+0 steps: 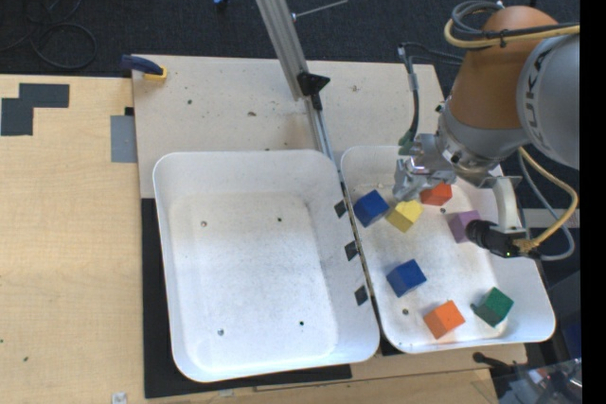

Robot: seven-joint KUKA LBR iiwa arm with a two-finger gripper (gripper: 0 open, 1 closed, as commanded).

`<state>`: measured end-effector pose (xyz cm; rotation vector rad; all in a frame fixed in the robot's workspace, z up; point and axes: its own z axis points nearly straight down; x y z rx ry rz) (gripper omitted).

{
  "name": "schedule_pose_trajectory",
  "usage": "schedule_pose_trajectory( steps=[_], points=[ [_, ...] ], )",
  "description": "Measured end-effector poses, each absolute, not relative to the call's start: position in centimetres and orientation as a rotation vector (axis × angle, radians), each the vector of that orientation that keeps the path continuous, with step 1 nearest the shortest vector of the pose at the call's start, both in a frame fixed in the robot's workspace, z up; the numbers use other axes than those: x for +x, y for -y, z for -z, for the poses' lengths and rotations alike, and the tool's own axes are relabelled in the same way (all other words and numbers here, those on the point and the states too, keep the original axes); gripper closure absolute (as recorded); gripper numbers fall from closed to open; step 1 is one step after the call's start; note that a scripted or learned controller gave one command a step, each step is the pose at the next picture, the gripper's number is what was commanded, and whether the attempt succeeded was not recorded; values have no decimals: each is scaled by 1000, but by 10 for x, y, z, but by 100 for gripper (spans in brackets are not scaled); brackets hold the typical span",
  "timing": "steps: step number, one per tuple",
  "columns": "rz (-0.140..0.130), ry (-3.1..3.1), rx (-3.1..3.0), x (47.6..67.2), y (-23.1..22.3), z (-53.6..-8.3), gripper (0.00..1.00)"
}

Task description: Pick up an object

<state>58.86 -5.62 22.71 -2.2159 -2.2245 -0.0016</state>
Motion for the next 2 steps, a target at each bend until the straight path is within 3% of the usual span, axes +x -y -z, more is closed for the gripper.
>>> schedule_pose_trajectory(
  steps=[2],
  points=[
    [0,2225,-2217,627,-50,-227,100]
  ],
)
